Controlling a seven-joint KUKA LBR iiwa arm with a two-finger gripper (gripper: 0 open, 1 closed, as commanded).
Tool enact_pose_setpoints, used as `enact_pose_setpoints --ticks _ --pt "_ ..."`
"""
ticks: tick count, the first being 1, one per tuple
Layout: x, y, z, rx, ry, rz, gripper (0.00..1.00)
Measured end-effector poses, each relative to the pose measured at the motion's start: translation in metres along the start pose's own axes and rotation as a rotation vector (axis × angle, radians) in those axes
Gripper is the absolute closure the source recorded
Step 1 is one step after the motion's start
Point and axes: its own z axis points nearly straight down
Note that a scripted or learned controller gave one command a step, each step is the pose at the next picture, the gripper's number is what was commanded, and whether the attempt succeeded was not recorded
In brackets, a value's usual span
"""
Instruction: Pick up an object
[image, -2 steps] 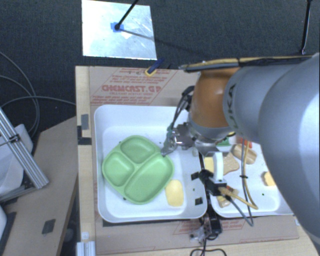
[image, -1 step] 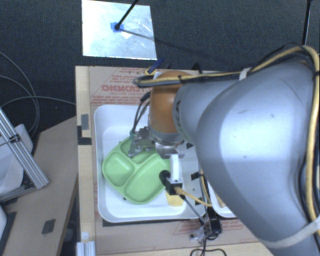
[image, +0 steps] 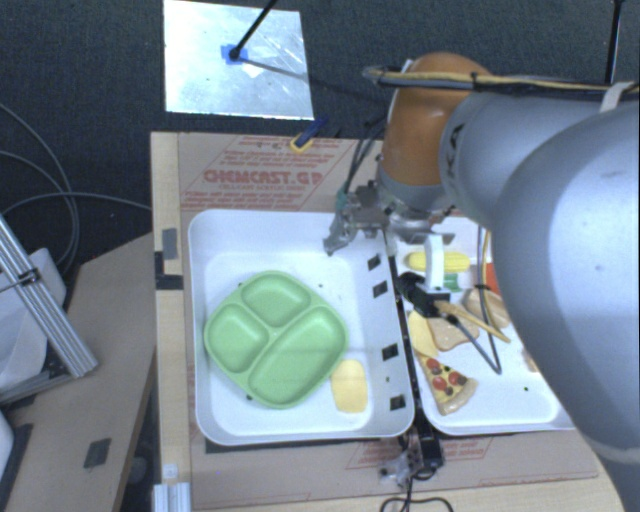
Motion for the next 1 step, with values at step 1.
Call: enact_pose_setpoints --ticks 1 --pt "-0.0605 0.0001 0.0061 0.011 0.0 -0.001 0.0"
